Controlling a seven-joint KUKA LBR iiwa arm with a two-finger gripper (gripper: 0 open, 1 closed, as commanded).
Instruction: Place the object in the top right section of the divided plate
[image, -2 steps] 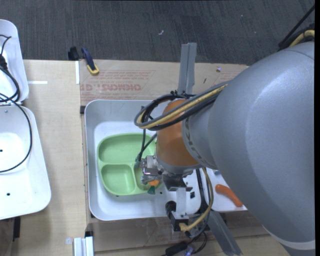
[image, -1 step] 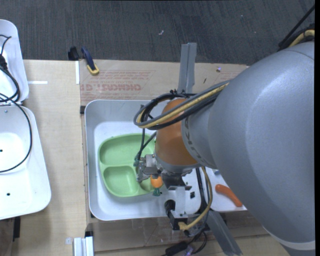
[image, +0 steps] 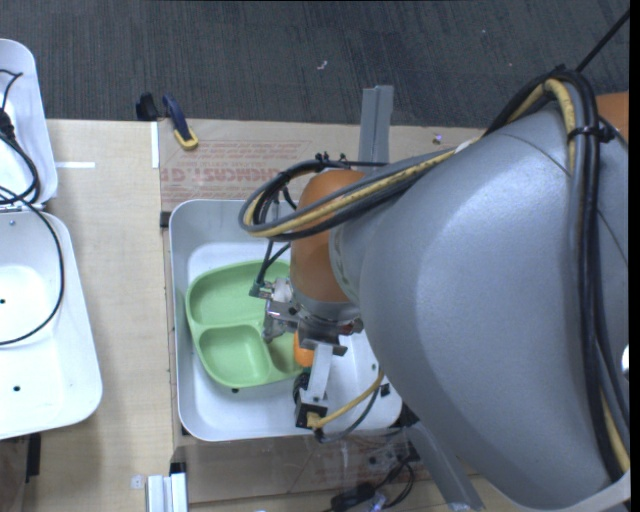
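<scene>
My gripper (image: 283, 338) hangs over the right side of the green divided plate (image: 228, 322) in the white bin (image: 182, 330). An orange object (image: 302, 353) shows just beneath my wrist, at the plate's right edge; whether I grip it, I cannot tell.

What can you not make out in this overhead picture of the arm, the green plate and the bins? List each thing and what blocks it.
- Gripper: its fingers are hidden under the wrist, so their state is unclear.
- Green plate: its right part, including the top right section, is covered by the arm.
- Orange object: only a sliver shows beside the wrist; its shape and whether it is held are unclear.
- Right bin: its right half lies under the arm.
- Left bin: cut off by the picture's left edge.
</scene>
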